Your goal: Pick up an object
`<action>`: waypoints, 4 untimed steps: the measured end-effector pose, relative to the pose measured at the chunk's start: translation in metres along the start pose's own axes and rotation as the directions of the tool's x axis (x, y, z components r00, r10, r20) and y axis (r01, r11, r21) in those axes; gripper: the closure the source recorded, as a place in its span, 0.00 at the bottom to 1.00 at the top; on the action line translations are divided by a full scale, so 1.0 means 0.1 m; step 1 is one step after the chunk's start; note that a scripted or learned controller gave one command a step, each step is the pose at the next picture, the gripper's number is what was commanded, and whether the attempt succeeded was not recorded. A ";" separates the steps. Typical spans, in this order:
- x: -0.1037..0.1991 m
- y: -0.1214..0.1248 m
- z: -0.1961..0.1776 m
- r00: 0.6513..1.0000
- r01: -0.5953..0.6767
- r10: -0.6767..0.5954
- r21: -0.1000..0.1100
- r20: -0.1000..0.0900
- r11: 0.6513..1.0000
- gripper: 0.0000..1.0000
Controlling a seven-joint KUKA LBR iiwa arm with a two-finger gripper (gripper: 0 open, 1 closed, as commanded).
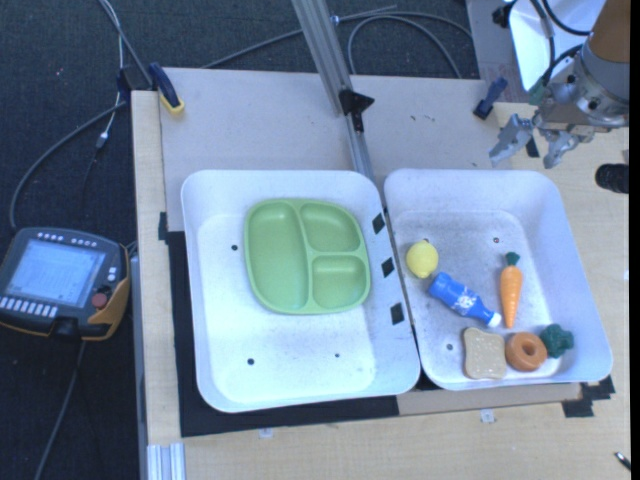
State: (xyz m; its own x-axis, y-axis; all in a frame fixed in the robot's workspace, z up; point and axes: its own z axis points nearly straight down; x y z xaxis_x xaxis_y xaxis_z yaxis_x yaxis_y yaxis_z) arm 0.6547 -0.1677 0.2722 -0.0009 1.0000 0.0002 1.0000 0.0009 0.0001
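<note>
Counting it up: two white bins are sitting side by side, and I'm using the right bin (575, 258) as the landmark. Lying inside it are six things: one lemon (422, 259) toward its left wall, one blue bottle (463, 299) tilting just right of the lemon, one carrot (511, 288) standing lengthwise further right, then along its near edge one slice of bread (484, 353), one donut (526, 351) touching the bread, and one bit of broccoli (557, 339) tucked against the donut. The left bin (215, 298), just left of the landmark, is holding one green divided plate (308, 256). The broccoli is small and dark, so it's hard to make out. The arm (608, 38) is getting cut off at the top right corner, reaching in beyond the right bin's far rim. The gripper (532, 140) is hanging just past that rim, fingers spread apart with nothing between them, well apart from all six things.
</note>
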 end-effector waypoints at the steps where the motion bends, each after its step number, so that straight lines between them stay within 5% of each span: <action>1: 0.06 0.06 0.59 1.000 0.001 -0.001 0.006 -0.001 1.000 0.00; 3: 0.03 0.05 1.55 1.000 0.000 0.000 0.005 -0.001 1.000 0.00; 4: 0.03 0.07 1.41 1.000 0.001 -0.001 -0.002 0.000 1.000 1.00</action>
State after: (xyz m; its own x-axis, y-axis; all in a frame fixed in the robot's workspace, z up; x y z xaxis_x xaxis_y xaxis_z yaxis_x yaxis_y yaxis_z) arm 0.6619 -0.1648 0.1316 -0.0019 1.0000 -0.0001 1.0000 0.0019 0.0025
